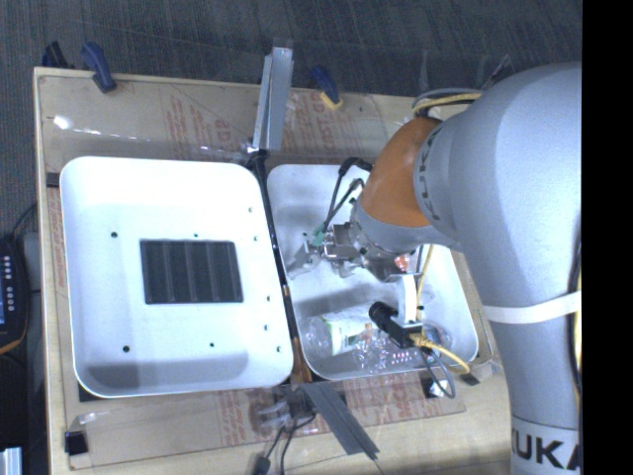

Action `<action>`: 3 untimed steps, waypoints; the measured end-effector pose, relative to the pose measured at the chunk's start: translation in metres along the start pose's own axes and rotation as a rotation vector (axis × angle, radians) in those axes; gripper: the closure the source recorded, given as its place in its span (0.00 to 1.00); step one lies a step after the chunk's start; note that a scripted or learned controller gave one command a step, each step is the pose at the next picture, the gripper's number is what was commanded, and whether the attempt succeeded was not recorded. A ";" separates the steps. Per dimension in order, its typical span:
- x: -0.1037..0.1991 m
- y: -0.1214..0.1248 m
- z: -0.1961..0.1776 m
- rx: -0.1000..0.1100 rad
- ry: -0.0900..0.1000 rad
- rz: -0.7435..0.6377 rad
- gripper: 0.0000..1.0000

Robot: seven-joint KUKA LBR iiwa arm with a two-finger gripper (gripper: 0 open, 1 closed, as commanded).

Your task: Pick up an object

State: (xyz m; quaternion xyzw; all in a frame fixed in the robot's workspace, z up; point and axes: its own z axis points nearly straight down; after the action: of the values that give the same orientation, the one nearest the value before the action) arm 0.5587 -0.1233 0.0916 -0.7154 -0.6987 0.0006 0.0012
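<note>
Robotics lab or test cell, not a home. Grey KUKA arm [514,226] with an orange band, brand lettering on its base, reaches over a plywood bench [59,117]. Two white bins [99,196] sit side by side on it, a sheet held by blue clamps [97,65] along the far edge. Dark carpet floor [297,8], loose cables [435,349], metal bracket [272,97] between the bins.
</note>
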 end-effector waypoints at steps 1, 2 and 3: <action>0.001 0.000 -0.009 0.003 0.001 -0.006 1.00; 0.001 0.000 -0.009 0.003 0.001 -0.006 0.00; -0.052 0.014 -0.120 -0.001 0.000 0.172 0.00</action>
State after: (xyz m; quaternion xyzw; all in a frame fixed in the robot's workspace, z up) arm 0.5714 -0.1760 0.2117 -0.7728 -0.6346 0.0004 0.0006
